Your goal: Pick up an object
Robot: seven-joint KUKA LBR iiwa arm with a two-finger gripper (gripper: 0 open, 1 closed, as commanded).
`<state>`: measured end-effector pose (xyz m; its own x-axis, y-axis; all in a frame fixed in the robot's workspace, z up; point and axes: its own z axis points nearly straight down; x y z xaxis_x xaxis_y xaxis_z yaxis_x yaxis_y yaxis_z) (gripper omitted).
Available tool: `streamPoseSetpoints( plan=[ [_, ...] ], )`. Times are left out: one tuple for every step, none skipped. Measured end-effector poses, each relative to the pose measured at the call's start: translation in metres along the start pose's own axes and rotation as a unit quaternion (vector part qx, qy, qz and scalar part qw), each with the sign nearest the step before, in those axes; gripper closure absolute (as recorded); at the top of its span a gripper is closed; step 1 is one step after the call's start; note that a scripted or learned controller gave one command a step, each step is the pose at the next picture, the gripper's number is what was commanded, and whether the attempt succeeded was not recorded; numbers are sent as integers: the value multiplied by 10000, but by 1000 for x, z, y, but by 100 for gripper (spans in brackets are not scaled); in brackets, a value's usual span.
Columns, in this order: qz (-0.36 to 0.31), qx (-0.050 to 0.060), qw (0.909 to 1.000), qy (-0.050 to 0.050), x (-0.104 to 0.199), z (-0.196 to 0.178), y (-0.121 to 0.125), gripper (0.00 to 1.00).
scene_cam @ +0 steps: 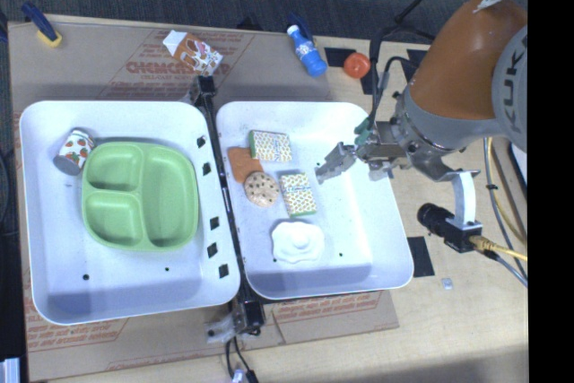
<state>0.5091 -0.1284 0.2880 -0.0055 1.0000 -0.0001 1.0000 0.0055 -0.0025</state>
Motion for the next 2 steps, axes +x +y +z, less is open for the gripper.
streamPoseSetpoints(
  plan=[
    [-2,22,10000,12,-37,180,-26,0],
    [4,-6,10000,3,-69,190,88,0]
  ],
)
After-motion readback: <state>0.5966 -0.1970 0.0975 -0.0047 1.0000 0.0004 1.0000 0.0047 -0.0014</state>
